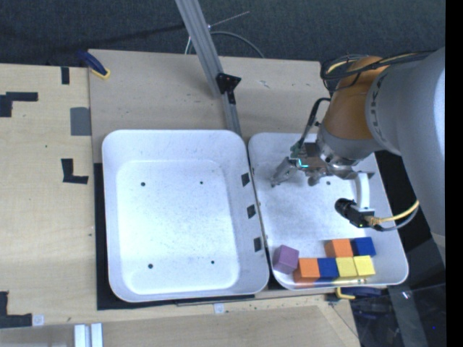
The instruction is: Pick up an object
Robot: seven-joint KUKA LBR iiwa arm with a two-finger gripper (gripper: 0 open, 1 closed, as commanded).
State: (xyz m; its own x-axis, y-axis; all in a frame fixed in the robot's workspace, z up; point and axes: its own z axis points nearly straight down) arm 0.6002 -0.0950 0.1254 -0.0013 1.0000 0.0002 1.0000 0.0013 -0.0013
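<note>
1. The blocks sit along the near edge of the right bin [289, 147]: a purple block [286, 257] nearest the bin's near-left corner, then an orange block [309, 267], a blue block [328, 267], and two yellow blocks [355, 267], with a second orange block [338, 249] and a second blue block [363, 246] just behind them, all packed close together.
2. The gripper [278, 179] hangs over the far-left part of the right bin, well apart from the blocks, with nothing between its fingers; whether the jaws are apart or together cannot be told.
3. The grey arm [405, 107] covers the right bin's far-right corner.
4. A black cable end [352, 212] with a yellow wire hangs below the wrist.
5. The left bin [173, 139] lies beside it on a tan bench [145, 85]; a slanted metal pole [202, 35] crosses the far edge.
</note>
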